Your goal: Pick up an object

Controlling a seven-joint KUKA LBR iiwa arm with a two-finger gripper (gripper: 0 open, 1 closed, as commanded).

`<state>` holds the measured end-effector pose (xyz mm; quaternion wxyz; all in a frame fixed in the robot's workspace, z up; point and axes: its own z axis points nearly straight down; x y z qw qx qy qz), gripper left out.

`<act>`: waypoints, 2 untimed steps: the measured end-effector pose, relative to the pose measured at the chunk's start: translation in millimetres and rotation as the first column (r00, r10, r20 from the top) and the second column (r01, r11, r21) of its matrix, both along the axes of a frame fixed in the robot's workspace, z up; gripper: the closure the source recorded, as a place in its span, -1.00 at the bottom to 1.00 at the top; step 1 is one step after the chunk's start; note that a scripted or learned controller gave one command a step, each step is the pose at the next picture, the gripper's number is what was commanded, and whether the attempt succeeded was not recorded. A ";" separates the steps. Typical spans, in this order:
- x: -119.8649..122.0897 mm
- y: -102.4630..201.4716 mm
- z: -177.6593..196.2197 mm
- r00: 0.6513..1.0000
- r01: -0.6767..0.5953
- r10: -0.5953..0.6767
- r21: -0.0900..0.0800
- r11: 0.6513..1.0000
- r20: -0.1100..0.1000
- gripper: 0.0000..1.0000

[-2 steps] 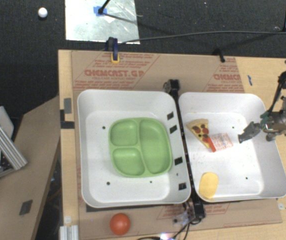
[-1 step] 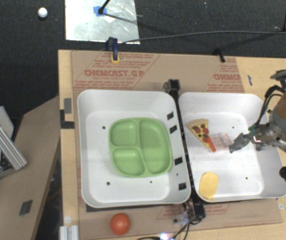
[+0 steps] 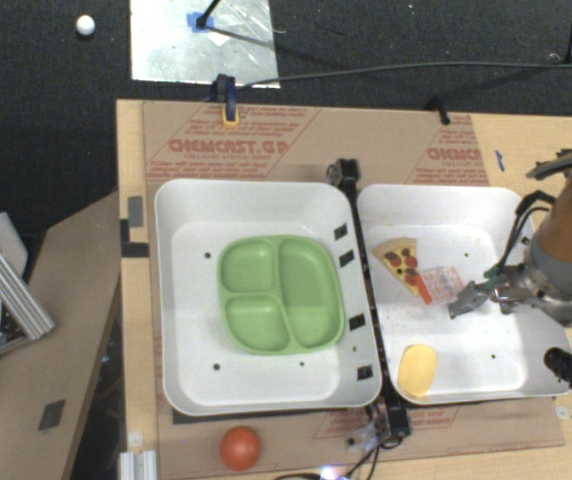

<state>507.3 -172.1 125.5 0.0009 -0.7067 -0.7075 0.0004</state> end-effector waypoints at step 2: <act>1.9 0.2 -30.0 1.000 -0.001 0.001 -0.001 1.000 0.006 1.00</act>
